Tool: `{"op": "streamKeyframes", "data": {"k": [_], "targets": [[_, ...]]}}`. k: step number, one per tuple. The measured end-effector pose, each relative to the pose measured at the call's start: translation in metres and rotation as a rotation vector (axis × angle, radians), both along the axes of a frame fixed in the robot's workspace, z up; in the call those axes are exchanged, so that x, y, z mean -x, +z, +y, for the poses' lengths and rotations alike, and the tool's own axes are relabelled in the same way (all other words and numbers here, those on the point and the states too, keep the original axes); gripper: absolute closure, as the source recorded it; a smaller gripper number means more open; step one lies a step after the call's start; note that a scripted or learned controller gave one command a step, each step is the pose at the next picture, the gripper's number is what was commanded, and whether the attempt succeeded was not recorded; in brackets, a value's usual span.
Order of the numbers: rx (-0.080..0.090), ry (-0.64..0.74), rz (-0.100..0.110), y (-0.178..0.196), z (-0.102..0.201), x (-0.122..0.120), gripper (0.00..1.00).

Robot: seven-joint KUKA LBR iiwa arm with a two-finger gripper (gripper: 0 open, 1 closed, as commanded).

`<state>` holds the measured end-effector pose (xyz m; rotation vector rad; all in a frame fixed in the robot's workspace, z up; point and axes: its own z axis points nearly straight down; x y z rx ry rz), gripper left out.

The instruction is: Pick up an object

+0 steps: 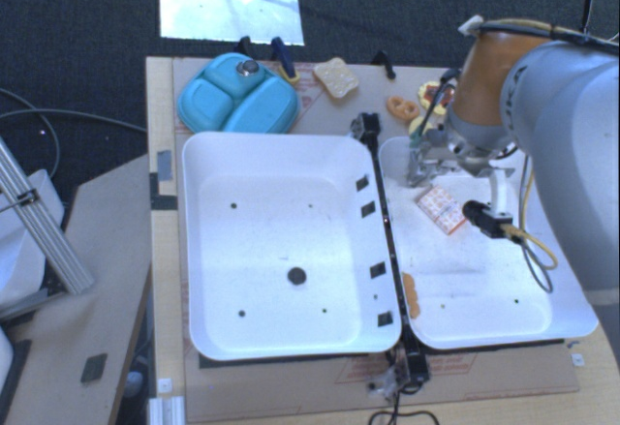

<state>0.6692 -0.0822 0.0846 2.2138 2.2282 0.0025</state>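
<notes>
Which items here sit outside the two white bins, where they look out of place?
Several lie on the bench behind the bins: a blue divided tray, a toast-like piece and an orange pretzel-like piece. The patterned box lies in the right bin.

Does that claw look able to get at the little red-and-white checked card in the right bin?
Probably yes. The claw hangs over the right bin, just up and left of the checked card, which lies flat with bare bin floor around it and nothing on top.
</notes>
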Motion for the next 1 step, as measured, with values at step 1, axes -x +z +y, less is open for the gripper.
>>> {"op": "streamKeyframes", "data": {"k": [1], "targets": [[0.002,-0.008,-0.003,0.0012,-0.046,-0.0001,1.0]]}}
